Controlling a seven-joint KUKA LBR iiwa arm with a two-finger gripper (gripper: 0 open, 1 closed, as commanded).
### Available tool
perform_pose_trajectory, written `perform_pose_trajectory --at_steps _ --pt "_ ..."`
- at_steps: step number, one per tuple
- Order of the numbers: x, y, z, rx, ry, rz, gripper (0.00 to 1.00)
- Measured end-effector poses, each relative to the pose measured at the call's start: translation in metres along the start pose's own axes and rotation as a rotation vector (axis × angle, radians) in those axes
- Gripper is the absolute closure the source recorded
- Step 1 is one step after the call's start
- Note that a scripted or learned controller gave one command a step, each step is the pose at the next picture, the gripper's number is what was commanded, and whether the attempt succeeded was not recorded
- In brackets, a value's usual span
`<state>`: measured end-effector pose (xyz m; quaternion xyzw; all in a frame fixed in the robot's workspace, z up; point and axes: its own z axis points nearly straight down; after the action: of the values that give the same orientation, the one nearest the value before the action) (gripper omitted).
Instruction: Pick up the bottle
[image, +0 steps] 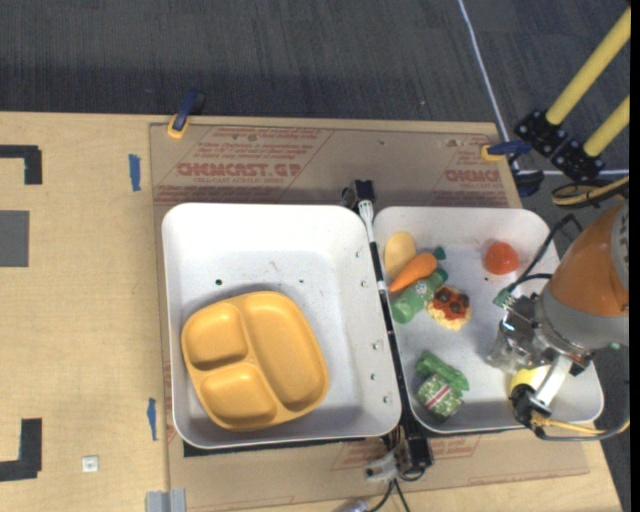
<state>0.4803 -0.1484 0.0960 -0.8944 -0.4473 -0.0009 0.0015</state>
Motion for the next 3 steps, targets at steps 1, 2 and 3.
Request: perform_pose_trajectory --at_steps 1,2,3 --pt "0.018 -0.013 0.009 -0.006 -0.005 -0.462 1.0" --pt "0.043 -0.031 0.009 -0.01 -0.004 -0.492 1.0" --pt "0.102 -0.078 -0.088 0.0 -0.003 -0.559 1.0"
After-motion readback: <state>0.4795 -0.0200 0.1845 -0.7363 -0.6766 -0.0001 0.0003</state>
